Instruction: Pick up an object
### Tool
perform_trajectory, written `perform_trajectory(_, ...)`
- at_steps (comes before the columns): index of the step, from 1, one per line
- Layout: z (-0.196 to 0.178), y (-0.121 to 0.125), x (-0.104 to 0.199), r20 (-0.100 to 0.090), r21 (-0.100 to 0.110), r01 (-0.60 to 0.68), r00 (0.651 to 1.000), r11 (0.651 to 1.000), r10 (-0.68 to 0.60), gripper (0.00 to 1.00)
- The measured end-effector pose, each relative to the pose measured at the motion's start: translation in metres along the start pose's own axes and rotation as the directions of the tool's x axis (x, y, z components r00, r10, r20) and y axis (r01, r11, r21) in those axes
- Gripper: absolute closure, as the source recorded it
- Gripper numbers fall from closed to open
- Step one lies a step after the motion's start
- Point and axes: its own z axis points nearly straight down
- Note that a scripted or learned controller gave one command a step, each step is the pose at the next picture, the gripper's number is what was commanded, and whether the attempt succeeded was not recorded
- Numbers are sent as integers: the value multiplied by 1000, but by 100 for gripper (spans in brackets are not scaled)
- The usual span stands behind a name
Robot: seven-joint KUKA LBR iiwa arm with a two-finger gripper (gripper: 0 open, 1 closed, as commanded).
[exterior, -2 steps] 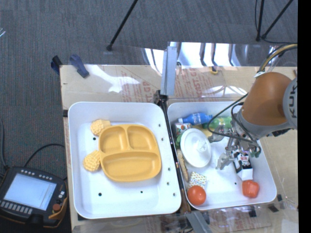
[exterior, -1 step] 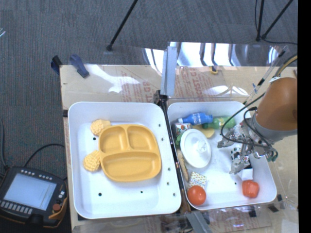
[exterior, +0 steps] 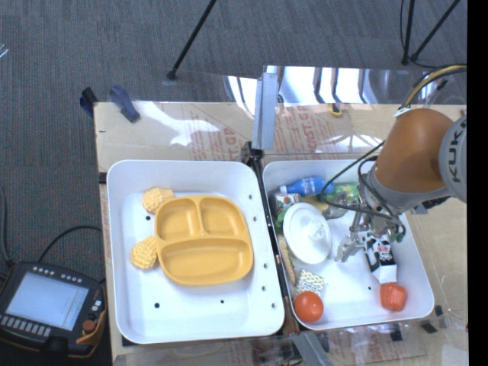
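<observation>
Worktop (exterior: pixel 191 132), pale wood, as I see it: left white bin (exterior: pixel 122 280); right white bin (exterior: pixel 418 280) touching beside it; both lying flat.

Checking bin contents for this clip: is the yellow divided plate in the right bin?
No, the yellow divided plate lies in the left bin, beside two waffles.

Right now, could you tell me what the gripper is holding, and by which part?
Nothing visibly: the gripper hangs open over the right bin, beside the white lid.
</observation>
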Motion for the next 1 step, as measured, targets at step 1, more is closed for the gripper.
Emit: perform_trajectory(1,0,-55,17,0,2,72,997,997,-72,0)
